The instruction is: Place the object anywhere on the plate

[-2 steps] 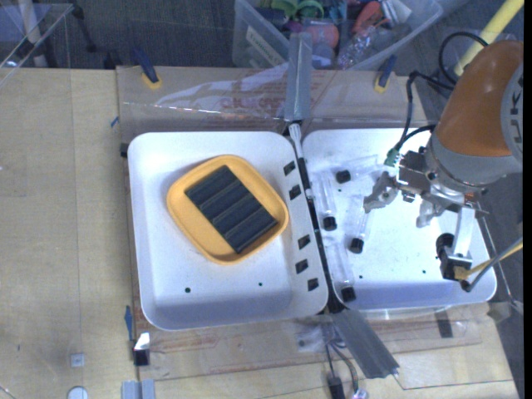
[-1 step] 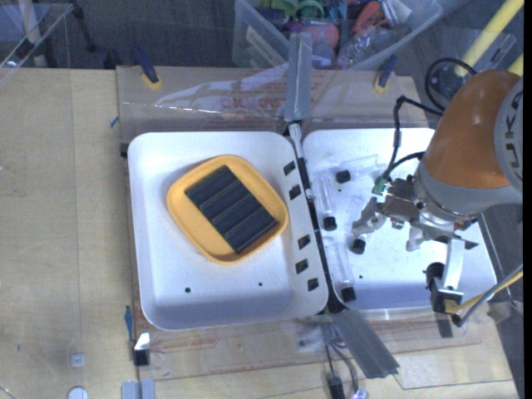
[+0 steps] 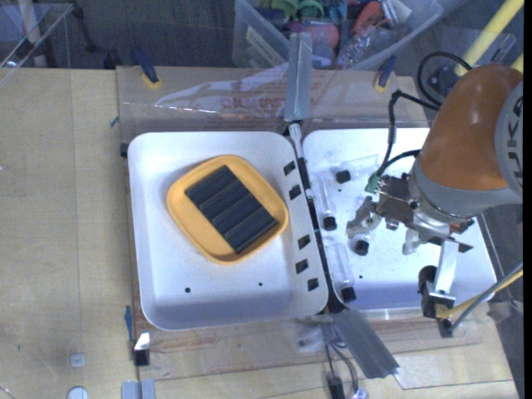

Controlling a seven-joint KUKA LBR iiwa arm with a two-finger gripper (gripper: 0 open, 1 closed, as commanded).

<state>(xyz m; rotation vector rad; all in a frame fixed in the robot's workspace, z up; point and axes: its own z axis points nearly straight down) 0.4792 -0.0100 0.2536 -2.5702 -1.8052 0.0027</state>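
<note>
A yellow plate (image 3: pixel 226 209) is sat in the left white bin (image 3: pixel 166 281), tilted a bit diagonal, and a dark ribbed rectangular object (image 3: pixel 231 209) is lying right on top of it, pretty much centred. So the object is found on the plate, touching it, nothing else near it in that bin.

The arm (image 3: pixel 478 131) is reached in from the right and is parked over the right bin (image 3: pixel 391 285), well apart from the plate. The pincer (image 3: pixel 386 227) is seen hanging low over that bin's floor with its metal fingers (image 3: pixel 363 219) spread apart, and nothing is held between them, so it's released.

A clear tub of colourful odds and ends (image 3: pixel 332 11) is stood at the back of the tabletop (image 3: pixel 50 223), behind both bins.
</note>
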